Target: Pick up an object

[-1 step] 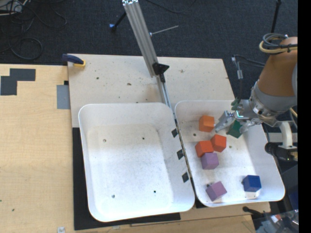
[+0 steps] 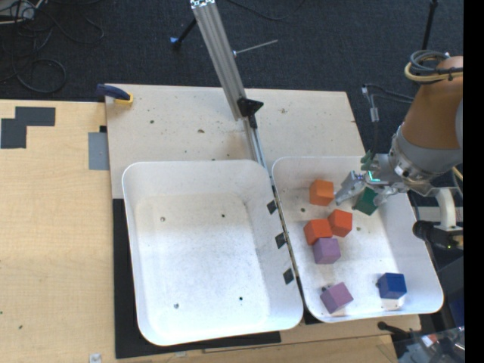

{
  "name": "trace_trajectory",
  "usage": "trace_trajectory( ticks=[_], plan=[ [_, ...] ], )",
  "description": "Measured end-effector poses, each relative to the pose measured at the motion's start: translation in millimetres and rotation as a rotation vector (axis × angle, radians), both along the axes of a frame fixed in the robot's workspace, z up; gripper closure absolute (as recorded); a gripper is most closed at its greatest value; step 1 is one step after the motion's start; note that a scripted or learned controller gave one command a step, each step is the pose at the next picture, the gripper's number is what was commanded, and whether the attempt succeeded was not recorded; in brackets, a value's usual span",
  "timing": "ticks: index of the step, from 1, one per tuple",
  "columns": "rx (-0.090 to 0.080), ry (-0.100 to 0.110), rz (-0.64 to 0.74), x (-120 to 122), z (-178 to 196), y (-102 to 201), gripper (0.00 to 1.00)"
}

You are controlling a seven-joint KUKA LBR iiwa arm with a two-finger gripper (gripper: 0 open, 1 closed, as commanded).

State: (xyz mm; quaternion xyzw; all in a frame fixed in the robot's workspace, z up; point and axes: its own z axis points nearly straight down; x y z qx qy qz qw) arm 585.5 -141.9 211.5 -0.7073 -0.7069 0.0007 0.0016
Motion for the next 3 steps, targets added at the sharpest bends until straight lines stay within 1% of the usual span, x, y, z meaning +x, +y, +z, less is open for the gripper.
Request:
trace_trajectory(
  ticks=[1,2,3],
  plan=[
    [0.001,0.005,0.000,-1,-45,6,0.00],
    [0.004,-0.013,0.001,-3,-96,5,0.00],
    [-0.003,-0.022,-0.002,0,-93,3,0.00]
  ],
)
